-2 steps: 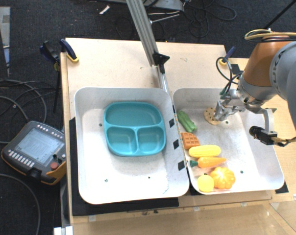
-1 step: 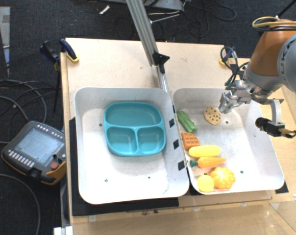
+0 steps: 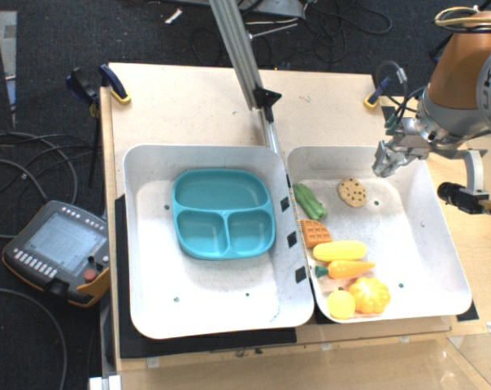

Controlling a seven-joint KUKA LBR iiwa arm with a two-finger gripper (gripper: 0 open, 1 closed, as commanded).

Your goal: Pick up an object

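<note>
My gripper (image 3: 384, 166) hangs over the back of the right bin (image 3: 428, 218), just right of a round chocolate-chip cookie (image 3: 352, 192) and apart from it. Nothing shows between its tips. Along the bin's left side lie a green bean pod (image 3: 310, 201), an orange waffle (image 3: 315, 234), a yellow corn cob (image 3: 339, 251) and a carrot (image 3: 349, 269). A lemon (image 3: 341, 303) and a yellow-orange bumpy fruit (image 3: 370, 294) sit at the front.
The left bin (image 3: 148, 218) holds a teal divided tray (image 3: 223, 213). A slanted metal pole (image 3: 239, 43) rises from between the bins at the back. Clamps sit at the bench's back corners, one yellow-tipped (image 3: 114, 83).
</note>
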